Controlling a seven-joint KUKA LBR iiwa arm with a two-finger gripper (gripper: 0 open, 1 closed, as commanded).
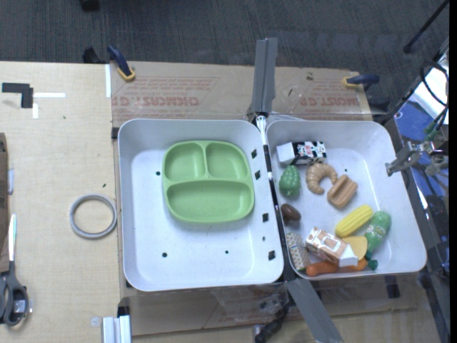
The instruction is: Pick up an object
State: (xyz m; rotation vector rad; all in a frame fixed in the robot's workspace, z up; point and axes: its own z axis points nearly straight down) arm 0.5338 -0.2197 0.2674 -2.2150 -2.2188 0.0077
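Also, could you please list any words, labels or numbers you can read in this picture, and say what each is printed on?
Red print, upside down and mirrored, on the cardboard sheet behind the bins: too garbled to read for certain.
Black-and-white carton in the right bin: markings too small to read.
Small box near the front: print blurred, unreadable.

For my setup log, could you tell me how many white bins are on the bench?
2. The left bin holds a green plate; the right bin beside it holds the toy food. None seems hidden.
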